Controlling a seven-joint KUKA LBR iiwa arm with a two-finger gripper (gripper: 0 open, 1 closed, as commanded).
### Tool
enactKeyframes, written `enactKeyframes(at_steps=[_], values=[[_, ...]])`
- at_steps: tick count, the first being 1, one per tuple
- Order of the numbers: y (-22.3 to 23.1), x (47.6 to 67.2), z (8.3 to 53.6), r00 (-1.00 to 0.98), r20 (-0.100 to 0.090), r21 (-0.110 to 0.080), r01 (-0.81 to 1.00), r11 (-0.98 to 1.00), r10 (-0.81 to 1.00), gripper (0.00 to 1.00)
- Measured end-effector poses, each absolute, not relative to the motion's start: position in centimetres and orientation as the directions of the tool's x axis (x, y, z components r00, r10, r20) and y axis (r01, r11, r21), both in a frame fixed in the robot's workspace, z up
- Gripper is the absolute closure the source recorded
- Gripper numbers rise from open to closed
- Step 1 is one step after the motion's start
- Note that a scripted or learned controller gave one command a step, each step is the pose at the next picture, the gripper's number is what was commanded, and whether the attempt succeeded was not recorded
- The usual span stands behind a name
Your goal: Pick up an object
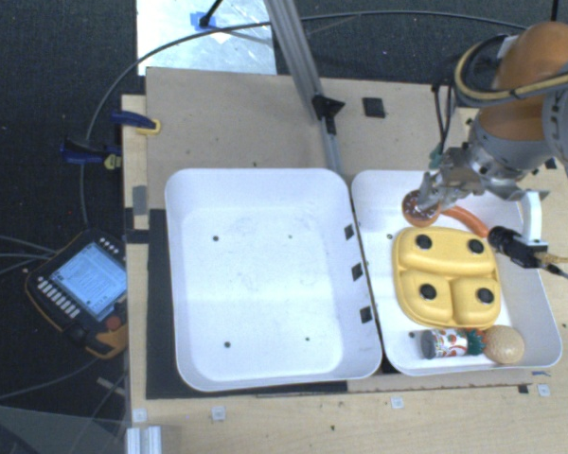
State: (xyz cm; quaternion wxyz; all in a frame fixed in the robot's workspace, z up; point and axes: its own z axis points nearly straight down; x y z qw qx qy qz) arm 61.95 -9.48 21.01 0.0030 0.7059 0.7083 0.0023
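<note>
step: reach-down, nothing lifted yet | gripper (434, 189) is hung low in right bin (549, 334), just above small brown round thing (420, 210) by yellow tray toy (447, 274) | fingers: open/shut can't be told | next: a grab is needed – then lift

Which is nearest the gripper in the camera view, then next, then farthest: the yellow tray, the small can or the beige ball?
From the gripper, at the right bin's far end:
1. Yellow tray, mid-bin, just toward the near side from the gripper.
2. Small can, lying at the bin's near wall.
3. Beige ball, near right corner, beside the can.
</note>
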Motion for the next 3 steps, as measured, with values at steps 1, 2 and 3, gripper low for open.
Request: enactKeyframes(at_steps=[1, 2, 3], values=[[-9.5, 62.1, 25.7, -0.004, -0.001, 0.007, 1.0, 0.004, 1.0, 1.0], [-4.1, 61.1, 24.2, -0.009, 0.001, 0.0, 1.0, 0.009, 1.0, 1.0], [0.6, 60.0, 23.6, -0.009, 0.002, 0.0, 1.0, 0.009, 1.0, 1.0]])
